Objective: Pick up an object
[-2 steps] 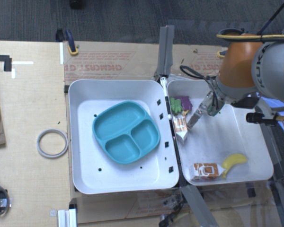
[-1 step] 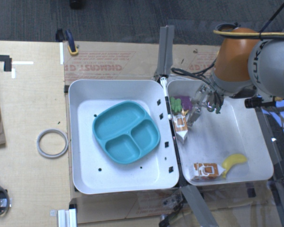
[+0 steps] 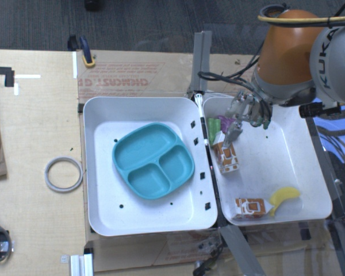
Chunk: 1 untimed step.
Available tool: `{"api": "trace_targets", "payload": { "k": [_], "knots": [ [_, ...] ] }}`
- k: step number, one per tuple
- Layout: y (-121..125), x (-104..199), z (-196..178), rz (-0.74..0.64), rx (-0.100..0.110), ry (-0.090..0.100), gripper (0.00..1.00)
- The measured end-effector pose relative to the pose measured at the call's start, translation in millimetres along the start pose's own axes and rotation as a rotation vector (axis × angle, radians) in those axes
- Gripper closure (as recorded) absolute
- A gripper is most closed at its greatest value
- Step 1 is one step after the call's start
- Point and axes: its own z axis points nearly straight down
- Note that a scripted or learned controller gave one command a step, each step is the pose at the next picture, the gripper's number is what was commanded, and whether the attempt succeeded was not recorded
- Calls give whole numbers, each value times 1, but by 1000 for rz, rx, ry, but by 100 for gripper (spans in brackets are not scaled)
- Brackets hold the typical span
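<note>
Camera view, looking down on the bench, items as they stand.

Right bin [image 3: 310, 154]: white, shallow, holds every loose object on offer.
- Small printed carton [image 3: 227, 157], orange and white, lying against the bin's left wall about midway between far and near. Long axis runs far-to-near, tilted slightly rightward at the near end.
- Green item [image 3: 213, 126] and a purple item [image 3: 227, 121] crowded into the far-left corner, touching or nearly touching the carton's far end; their exact shapes cannot be made out.
- Second carton [image 3: 250, 208], same print, lying flat near the near wall, long axis left-to-right.
- Yellow banana-shaped piece [image 3: 284, 198], just right of that second carton and touching it.

Left bin [image 3: 98, 154]: holds a teal divided plate [image 3: 153, 160], three compartments, nothing in them.

Gripper [image 3: 234, 132]: reaching in from the right, low over the right bin's far-left corner. One grey finger [image 3: 233, 134] slants down toward the small printed carton's far end. How wide the fingers stand cannot be told from this angle, and nothing is visibly caught between them.

Governing relation, as a judgement: the small printed carton lies directly nearward of the fingertip and just beneath it, its length running away from the gripper toward the near wall. A closing grip would do best taken across its short, left-to-right width. The bin wall on the left and the green and purple items at the far end leave little room for the fingers.

Bench [image 3: 29, 125] outside the bins: a grey ring [image 3: 64, 173], well to the left.
</note>
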Motion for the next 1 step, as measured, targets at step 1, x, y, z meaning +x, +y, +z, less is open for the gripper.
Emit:
{"api": "trace_targets", "payload": {
  "k": [1],
  "knots": [
    [-30, -39, -6, -202, -1, -1, 0]
  ]
}}
